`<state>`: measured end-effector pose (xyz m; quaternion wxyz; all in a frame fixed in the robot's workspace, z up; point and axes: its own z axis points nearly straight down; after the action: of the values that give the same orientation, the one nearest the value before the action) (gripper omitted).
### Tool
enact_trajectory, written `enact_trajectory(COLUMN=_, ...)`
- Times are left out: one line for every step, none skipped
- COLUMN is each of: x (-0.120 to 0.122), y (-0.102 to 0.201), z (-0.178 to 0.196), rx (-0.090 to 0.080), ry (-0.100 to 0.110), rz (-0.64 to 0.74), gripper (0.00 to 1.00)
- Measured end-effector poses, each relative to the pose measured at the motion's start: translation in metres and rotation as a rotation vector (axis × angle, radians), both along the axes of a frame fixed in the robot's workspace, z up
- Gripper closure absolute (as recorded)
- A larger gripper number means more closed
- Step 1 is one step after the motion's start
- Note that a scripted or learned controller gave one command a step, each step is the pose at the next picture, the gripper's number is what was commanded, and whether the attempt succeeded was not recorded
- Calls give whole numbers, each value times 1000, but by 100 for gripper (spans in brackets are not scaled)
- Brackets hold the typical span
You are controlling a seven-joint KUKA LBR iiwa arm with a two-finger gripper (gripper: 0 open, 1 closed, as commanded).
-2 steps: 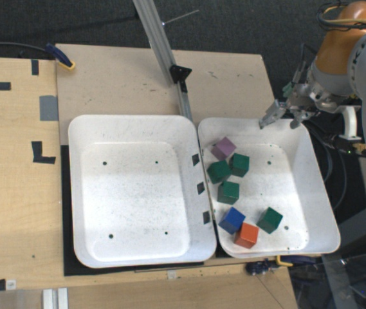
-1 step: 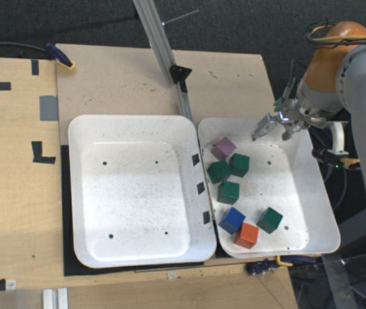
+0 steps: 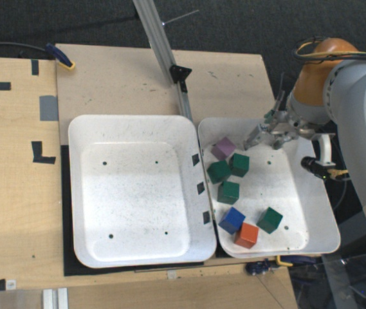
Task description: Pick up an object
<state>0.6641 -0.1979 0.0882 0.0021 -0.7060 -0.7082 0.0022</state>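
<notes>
A slanted metal pole (image 3: 160,40) crosses the wooden bench (image 3: 15,172).

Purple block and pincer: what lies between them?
In the camera view, bare white bin floor lies between the purple block and the pincer; nothing stands there.

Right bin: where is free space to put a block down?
In the right bin, bare floor lies along its right wall, between the gripper and the lone green block. The left side is crowded: purple block, green cluster, blue block, orange block.
</notes>
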Motion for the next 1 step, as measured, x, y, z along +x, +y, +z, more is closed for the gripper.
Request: enact_trajectory(x=2, y=0, z=14, rx=-2, ry=-5, rz=2, gripper=100)
